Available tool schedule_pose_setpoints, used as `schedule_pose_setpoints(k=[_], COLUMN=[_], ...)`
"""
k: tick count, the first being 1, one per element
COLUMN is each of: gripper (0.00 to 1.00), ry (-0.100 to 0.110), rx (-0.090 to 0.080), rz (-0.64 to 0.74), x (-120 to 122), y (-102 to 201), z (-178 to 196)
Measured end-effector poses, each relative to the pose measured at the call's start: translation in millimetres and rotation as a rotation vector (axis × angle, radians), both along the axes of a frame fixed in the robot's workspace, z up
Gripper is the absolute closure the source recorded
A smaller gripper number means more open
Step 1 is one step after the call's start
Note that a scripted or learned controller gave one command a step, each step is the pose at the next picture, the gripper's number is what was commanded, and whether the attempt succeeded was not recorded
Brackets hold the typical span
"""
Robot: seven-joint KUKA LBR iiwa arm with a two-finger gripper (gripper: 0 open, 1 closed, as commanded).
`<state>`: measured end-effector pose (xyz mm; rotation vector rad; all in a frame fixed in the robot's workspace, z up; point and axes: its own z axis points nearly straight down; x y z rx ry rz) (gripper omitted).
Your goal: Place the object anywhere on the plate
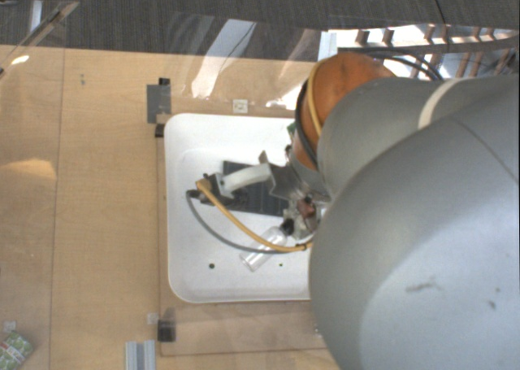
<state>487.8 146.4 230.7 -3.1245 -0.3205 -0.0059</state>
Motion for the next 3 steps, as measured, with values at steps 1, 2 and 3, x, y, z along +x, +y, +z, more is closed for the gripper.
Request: schedule_pose_setpoints(k=[1,2,3], gripper=[1.0,0.0,0.0], ry=[0.004,0.002,0.002], rx=[-0.001,0.001,0.001], rz=[0.013,0.013,0.013], x=[-0.9,-0.4,-0.4], y=[87.6,88.2,88.3], z=[-95.1,-93.8,-93.8])
